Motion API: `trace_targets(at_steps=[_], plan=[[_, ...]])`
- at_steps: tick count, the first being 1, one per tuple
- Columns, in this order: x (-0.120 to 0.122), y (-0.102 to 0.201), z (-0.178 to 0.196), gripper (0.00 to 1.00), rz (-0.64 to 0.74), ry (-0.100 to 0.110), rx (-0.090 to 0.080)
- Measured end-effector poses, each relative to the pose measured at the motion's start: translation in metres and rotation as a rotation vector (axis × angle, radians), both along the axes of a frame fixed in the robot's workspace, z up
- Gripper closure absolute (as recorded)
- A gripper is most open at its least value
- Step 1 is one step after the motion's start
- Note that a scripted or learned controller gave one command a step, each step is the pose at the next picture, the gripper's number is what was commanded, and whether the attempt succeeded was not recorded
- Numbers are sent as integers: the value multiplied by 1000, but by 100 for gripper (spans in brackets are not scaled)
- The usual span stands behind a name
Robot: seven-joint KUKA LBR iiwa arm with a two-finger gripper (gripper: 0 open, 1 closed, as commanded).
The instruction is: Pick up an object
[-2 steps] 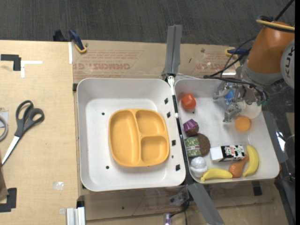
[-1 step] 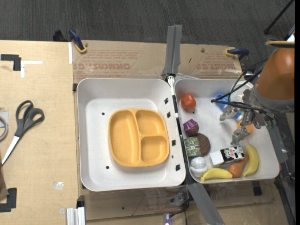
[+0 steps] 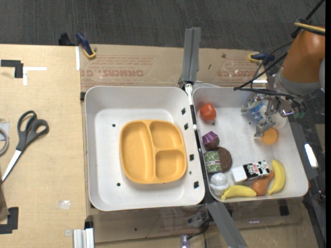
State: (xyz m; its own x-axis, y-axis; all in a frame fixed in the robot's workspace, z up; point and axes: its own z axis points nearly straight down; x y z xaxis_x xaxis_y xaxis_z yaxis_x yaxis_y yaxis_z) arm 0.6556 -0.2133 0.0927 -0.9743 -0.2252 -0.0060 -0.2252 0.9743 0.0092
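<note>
My gripper (image 3: 260, 117) hangs low over the far right part of the right bin (image 3: 295, 138), under the orange-banded wrist. A small orange ball (image 3: 269, 136) lies just in front of it, touching or nearly touching its tip. Other objects in this bin: a red tomato-like piece (image 3: 208, 112), a purple piece (image 3: 210, 139), a green can (image 3: 212, 161), a brown disc (image 3: 224, 159), a cow-patterned carton (image 3: 251, 171), two bananas (image 3: 239, 191) (image 3: 279, 176) and an orange carrot-like piece (image 3: 262, 185). I see nothing lifted off the bin floor.
The left bin (image 3: 98, 154) holds a yellow divided plate (image 3: 153, 151). Scissors (image 3: 26, 133) lie on the bench at far left. A grey divider bar (image 3: 190, 61) runs back between the bins. Cables trail from the arm at the upper right.
</note>
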Motion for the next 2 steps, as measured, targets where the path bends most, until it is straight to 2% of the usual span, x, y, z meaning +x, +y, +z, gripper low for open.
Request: trace_targets(at_steps=[1,2], plan=[[2,-1,12,100,0,-9,-4],[5,28,152,100,-457,-2,-9]])
